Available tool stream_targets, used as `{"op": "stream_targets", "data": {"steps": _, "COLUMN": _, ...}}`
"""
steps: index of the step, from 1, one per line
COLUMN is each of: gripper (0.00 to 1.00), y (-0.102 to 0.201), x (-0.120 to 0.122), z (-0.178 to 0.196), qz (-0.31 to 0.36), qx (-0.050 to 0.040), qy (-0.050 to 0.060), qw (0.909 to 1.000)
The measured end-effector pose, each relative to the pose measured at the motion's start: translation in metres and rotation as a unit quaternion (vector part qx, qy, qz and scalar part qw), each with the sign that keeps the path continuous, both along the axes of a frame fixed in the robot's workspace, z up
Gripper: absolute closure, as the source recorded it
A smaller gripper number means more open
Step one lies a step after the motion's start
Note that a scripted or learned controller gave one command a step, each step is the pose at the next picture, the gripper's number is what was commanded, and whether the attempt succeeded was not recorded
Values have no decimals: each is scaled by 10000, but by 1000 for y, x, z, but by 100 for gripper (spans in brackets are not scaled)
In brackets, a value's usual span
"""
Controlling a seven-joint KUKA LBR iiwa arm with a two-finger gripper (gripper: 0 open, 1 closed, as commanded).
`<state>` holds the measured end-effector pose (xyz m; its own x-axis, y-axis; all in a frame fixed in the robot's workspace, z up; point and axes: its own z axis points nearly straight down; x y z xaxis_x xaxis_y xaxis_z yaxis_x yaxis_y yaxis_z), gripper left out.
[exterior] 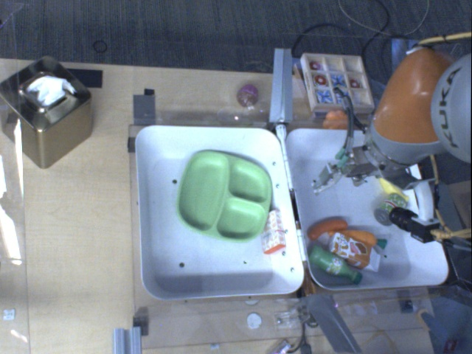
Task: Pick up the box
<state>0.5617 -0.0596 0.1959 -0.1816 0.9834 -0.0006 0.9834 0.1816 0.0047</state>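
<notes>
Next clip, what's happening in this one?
A KUKA arm reaches in over the right bin, its gripper hanging above the bin's bare upper part with nothing between the fingers. The small box it is meant to pick up lies in the left bin, by the divider, touching the lower right edge of a green sectioned tray. A green bottle and an orange packet sit at the right bin's near end. The box is not yet grasped.
</notes>
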Motion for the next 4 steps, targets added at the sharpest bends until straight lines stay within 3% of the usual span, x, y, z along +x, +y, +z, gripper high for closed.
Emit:
{"op": "stream_targets", "data": {"steps": 1, "gripper": 0, "y": 91, "x": -29, "z": -11, "qz": -159, "qx": 5, "qy": 5, "qw": 9999}}
{"op": "stream_targets", "data": {"steps": 2, "gripper": 0, "y": 63, "x": 4, "z": -10, "qz": 882, "qx": -3, "qy": -12, "qw": 9961}}
{"op": "stream_targets", "data": {"steps": 3, "gripper": 0, "y": 124, "x": -14, "z": -11, "qz": -447, "qx": 7, "qy": 5, "qw": 9990}}
{"op": "stream_targets", "data": {"steps": 4, "gripper": 0, "y": 66, "x": -42, "z": -11, "qz": -228, "qx": 3, "qy": -1, "qw": 9997}}
